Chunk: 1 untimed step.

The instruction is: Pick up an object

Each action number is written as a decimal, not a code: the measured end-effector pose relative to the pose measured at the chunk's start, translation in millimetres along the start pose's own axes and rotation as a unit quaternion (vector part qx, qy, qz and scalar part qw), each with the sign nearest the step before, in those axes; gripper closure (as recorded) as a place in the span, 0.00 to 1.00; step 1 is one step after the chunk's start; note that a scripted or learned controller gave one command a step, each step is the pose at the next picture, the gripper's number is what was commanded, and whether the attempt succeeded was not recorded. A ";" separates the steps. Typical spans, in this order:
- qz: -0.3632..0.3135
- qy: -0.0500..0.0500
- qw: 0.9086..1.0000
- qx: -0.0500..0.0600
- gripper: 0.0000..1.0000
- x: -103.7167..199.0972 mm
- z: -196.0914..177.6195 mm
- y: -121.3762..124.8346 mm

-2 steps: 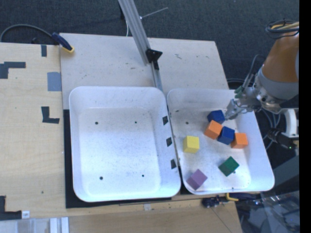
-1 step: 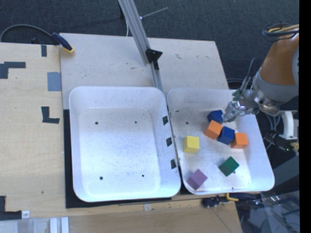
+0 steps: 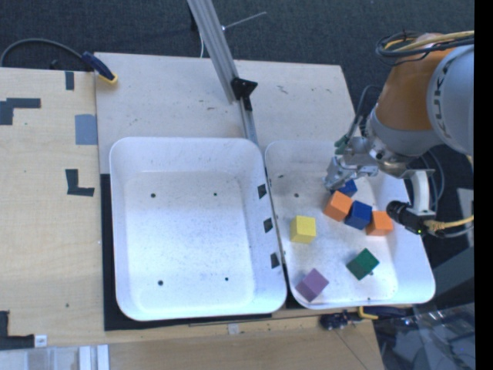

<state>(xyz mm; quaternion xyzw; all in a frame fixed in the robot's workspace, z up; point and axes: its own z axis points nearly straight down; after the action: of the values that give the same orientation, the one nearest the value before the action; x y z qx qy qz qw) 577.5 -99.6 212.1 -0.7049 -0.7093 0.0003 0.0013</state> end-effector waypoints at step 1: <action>0.000 0.000 1.000 0.000 1.00 50.8 8.1 12.3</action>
<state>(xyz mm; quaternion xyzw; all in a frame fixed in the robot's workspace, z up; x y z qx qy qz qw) 589.4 -48.8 204.1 -0.7048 -0.7094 0.0002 0.0013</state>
